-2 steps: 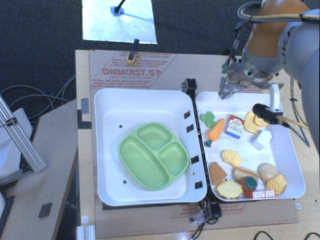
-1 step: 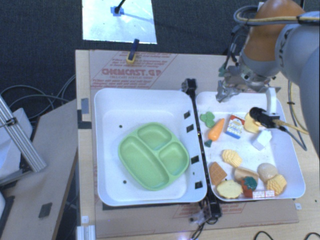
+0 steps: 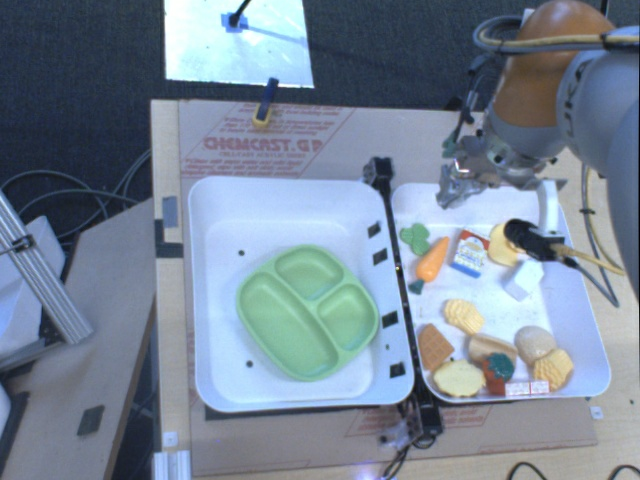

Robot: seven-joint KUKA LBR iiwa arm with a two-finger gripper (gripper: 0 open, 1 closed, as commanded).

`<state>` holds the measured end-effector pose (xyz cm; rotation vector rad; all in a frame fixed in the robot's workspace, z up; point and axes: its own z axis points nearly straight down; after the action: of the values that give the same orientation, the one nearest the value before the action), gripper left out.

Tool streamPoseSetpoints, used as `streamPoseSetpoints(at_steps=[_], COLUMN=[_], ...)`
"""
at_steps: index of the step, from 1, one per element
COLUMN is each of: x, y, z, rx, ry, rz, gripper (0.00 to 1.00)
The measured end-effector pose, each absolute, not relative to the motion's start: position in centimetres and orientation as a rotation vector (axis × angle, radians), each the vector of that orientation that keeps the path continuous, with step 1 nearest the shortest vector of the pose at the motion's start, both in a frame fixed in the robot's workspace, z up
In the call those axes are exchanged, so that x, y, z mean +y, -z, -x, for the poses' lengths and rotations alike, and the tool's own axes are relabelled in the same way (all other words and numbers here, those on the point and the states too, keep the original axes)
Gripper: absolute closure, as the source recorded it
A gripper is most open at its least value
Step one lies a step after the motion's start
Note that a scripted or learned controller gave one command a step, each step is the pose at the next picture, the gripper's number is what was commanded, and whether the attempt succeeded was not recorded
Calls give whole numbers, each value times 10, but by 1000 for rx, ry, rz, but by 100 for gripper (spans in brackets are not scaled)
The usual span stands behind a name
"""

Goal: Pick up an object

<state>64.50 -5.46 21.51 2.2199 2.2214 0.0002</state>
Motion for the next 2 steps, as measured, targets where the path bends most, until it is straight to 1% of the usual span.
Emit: streamPoseSetpoints(at_steps=[1, 2], x=[-52, -45], y=[-236, -224], z=[-650, -654], rx=[2225, 2226], ry=[-5, -2], rz=[-2214, -2214], gripper=[100, 100])
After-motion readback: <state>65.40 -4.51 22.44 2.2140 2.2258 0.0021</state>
